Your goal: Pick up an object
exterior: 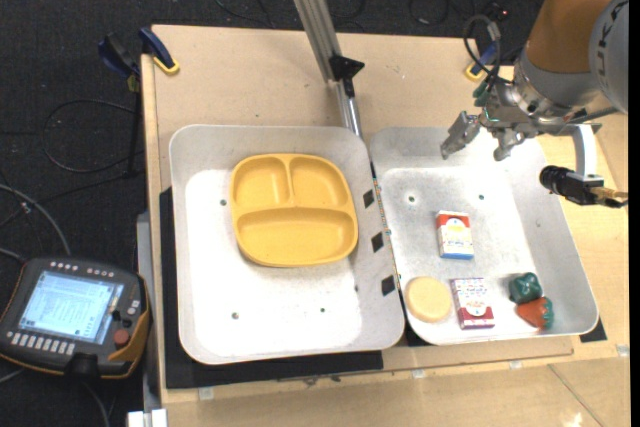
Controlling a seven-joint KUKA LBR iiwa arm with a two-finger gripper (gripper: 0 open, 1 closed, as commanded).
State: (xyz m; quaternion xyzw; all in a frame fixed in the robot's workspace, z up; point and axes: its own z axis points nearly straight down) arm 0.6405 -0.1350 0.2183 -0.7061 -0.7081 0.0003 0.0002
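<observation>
From my console I see the gripper (pixel 482 141) hanging over the far end of the right bin (pixel 560 225), its two fingers spread apart with nothing between them. The nearest thing to pick is the small carton with the red top (pixel 455 235), lying flat in the middle of that bin, well apart from the gripper and nearer the camera than it. Further toward the near edge I see a pale round biscuit (pixel 428 299) just beside a red-and-white packet (pixel 472 303). In the near right corner a dark green object (pixel 524 288) touches a red one (pixel 536 312); I cannot tell what either is. The left bin (pixel 200 215) holds a yellow divided plate (pixel 294 210), upright, set toward its far side.
</observation>
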